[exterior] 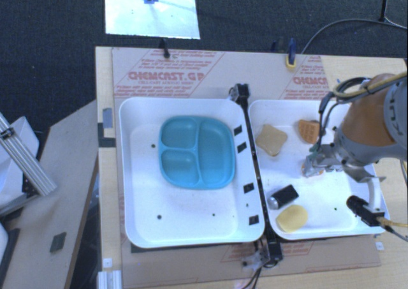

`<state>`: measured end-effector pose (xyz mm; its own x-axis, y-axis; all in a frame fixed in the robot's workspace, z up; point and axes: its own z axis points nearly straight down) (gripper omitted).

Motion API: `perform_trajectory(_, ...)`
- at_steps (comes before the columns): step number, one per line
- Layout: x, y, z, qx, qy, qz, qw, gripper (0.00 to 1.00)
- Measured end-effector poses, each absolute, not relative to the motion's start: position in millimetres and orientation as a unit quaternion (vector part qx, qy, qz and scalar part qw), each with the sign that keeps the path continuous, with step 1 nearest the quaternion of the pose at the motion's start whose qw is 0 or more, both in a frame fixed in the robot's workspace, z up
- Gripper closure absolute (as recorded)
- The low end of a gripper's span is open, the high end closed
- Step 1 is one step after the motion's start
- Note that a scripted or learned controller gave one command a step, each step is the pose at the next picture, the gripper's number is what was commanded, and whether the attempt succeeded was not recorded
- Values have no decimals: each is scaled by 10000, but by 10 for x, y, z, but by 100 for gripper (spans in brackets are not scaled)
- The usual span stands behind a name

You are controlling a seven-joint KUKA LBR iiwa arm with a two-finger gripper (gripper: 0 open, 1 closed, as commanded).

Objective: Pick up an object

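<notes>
Blue tray (194, 152) in L bin (143, 217); jaws (314, 166) low in R bin (331, 221).

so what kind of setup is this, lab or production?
Most likely a robotics lab grasping bench. A grey-and-orange arm reaches over two white bins holding toy-like items: a blue divided plate, a toast-shaped piece. Protective film covers the board, and cables lie loose.

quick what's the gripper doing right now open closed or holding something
Gripper: low in the right bin; open or shut cannot be told.
</notes>
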<state>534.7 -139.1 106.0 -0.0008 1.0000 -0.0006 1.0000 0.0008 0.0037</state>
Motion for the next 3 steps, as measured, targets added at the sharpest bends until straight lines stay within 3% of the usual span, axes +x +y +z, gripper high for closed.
perform_trajectory(3, 5485, -1419, 2457, 7050, 7092, 7, 14, 100)
